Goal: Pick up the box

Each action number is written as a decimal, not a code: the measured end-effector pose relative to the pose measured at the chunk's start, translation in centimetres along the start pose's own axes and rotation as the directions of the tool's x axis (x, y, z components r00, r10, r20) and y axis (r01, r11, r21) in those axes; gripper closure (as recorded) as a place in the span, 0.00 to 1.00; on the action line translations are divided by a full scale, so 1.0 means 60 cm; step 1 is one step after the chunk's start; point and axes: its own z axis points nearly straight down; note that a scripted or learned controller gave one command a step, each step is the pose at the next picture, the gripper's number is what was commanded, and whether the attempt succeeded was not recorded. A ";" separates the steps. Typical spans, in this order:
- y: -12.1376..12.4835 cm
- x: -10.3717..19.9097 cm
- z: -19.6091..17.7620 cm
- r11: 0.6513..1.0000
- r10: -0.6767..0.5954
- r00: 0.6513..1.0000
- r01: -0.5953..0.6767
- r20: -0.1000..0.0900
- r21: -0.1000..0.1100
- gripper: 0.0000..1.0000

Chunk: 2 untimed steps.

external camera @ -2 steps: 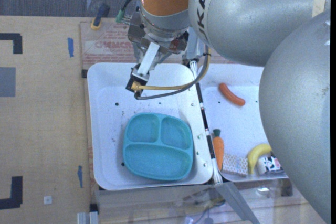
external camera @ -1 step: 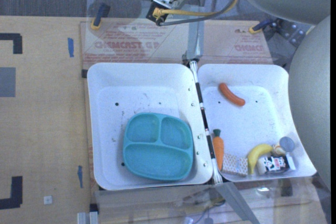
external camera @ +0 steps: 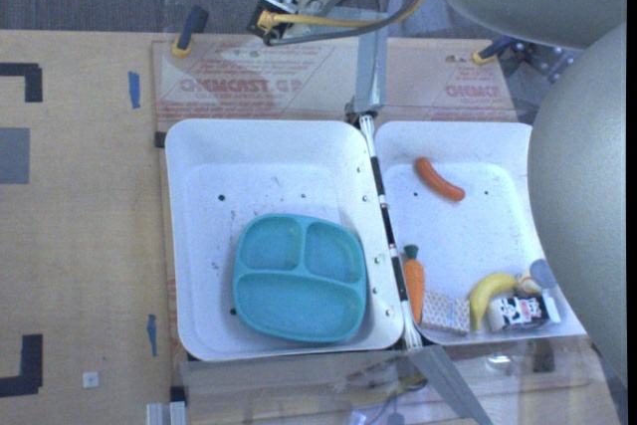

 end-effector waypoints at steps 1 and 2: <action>-0.001 -0.004 0.000 0.999 -0.035 0.999 0.035 0.002 0.003 1.00; -0.003 0.000 -0.018 0.999 -0.039 0.999 0.039 0.001 0.000 1.00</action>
